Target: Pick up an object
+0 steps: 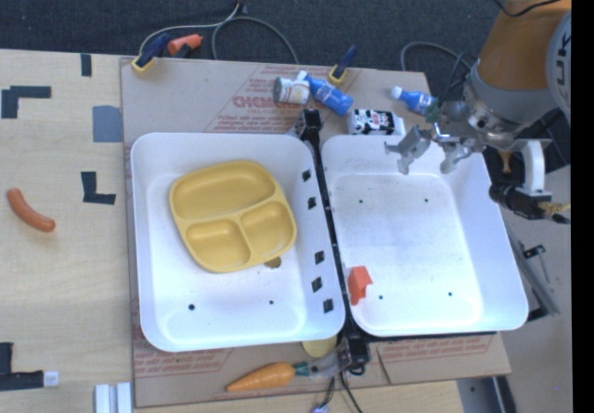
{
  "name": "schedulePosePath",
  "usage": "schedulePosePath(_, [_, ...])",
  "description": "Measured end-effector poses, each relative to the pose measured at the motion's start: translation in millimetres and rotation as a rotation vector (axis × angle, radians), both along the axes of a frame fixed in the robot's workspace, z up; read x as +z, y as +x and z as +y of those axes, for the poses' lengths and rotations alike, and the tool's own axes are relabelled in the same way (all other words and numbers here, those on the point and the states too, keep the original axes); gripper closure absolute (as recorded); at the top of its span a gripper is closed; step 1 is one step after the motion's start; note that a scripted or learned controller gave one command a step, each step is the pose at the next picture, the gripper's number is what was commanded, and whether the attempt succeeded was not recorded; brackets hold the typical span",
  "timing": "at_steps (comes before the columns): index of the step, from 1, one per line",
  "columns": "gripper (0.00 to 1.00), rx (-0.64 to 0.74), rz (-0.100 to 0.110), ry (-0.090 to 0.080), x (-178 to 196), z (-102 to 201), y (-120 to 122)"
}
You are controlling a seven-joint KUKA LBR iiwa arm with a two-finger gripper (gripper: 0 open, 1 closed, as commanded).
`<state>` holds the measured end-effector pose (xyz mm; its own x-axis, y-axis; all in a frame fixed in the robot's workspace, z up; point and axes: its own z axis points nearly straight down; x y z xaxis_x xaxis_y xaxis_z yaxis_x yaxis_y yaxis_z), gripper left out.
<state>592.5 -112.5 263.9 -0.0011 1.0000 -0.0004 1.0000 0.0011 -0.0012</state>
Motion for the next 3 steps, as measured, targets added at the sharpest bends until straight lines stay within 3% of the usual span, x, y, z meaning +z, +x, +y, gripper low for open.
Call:
schedulePosePath(1, [0.00, 0.000, 0.015, 0.003, -166.2, 7.4, -19.2])
schedulePosePath(2, [0.00, 0.003, -0.002, 0.000, -179.6, 19.0, 47.4])
schedulePosePath(3, [0.00, 0.002, -0.003, 0.000, -178.6, 15.4, 77.2])
